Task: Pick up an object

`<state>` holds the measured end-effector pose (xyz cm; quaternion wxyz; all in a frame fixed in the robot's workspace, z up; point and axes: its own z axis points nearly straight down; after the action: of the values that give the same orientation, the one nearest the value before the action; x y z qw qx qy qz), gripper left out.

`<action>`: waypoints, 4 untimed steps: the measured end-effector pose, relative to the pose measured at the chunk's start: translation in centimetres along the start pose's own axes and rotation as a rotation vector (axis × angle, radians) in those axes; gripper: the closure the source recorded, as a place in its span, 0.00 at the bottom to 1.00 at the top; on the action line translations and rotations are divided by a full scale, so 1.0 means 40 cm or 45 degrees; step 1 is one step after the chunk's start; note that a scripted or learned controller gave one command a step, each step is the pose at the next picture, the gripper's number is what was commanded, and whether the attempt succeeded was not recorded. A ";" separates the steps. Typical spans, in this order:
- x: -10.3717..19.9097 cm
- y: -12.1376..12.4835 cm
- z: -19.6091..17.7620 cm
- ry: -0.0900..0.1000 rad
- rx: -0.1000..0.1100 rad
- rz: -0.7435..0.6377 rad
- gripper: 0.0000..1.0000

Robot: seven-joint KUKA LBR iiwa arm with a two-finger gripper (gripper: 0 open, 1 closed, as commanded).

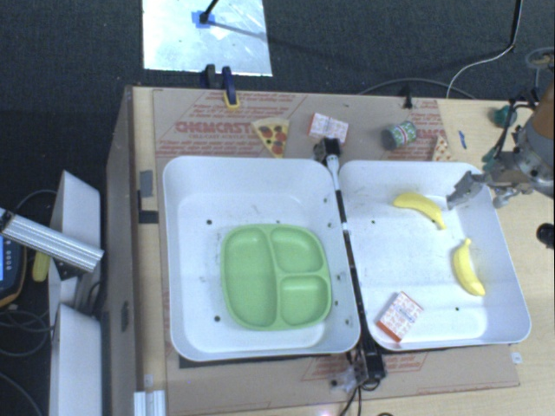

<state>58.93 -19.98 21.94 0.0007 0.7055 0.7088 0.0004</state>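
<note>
The gripper [482, 191] hangs over the far right part of the right bin [503, 319], its 2 fingers [464, 189] standing apart with nothing between them and touching nothing that can be made out. The nearest thing is a banana [421, 208], lying just beside the fingers toward the bin's middle; its long axis runs across the view, sloping slightly toward the near edge. A 2nd banana [467, 269] lies nearer the bin's front, below the fingers in the view, its long axis running almost front to back. A small red and white packet [399, 315] sits at the near left corner of that bin, well apart. The left bin [186, 232] holds a green divided plate [276, 276], farthest off. Judged from here, the first banana is the likelier target, and the fingers would need to straddle its narrow width
</note>
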 end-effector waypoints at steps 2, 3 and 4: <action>0.064 0.197 0.302 0.002 0.003 0.000 0.00; 0.062 0.202 0.269 -0.002 -0.006 -0.004 1.00; 0.062 0.202 0.269 -0.002 -0.005 -0.005 0.00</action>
<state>67.02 -17.45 11.18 0.0029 0.7040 0.7102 0.0012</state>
